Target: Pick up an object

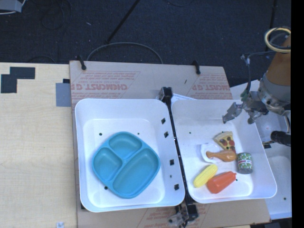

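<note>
Several toy foods lie in the right bin (pixel 199 120), toward its near right part: a pizza slice (pixel 224 139), a brown chicken drumstick (pixel 222 155) on a small white piece (pixel 206 150), a yellow corn cob (pixel 205 175), an orange-red vegetable (pixel 221 182) and a small green can (pixel 244 163). My gripper (pixel 241 115) hangs over the bin's far right corner, a little beyond the pizza slice. It is open, with nothing between its fingers (pixel 231 113).
A blue divided plate (pixel 126 164) lies in the left bin (pixel 81 127). A black-clipped wall (pixel 170 141) divides the two bins. Both stand on a cardboard sheet (pixel 142 82). A black knob (pixel 280 137) sticks out at the right bin's right side.
</note>
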